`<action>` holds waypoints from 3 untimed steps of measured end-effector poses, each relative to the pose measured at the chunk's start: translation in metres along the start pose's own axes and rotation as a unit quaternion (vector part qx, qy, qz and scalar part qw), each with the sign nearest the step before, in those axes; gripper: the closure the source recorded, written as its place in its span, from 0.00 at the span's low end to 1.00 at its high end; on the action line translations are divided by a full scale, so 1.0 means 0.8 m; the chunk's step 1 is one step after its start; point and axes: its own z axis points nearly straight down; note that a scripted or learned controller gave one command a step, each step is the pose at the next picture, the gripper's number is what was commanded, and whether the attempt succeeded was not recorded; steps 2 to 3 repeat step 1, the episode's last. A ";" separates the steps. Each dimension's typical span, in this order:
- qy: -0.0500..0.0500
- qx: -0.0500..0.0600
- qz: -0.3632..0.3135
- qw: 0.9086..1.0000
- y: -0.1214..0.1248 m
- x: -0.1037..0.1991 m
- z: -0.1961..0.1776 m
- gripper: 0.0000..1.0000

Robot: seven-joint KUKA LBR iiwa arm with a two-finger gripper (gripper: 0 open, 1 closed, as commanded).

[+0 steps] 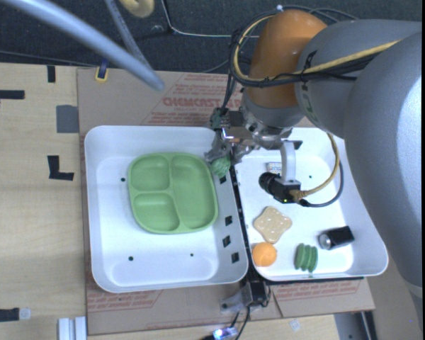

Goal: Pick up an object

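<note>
Arm: grey with orange band, reaching from the right | end effector [223,147]: above the divide between the two bins, a small green object [220,166] just beneath it; open or closed cannot tell | left white bin [99,211]: green sectioned plastic tray [173,192] | right white bin [361,250]: beige cracker-like piece [272,223], orange ball [264,254], green pod-shaped item [306,258], dark cylinder [336,238].
</note>
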 end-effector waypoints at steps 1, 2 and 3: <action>0.000 0.000 0.000 1.000 -0.006 0.063 0.011 1.00; 0.000 0.000 0.000 1.000 -0.006 0.063 0.011 1.00; 0.000 0.000 0.000 1.000 -0.006 0.063 0.011 1.00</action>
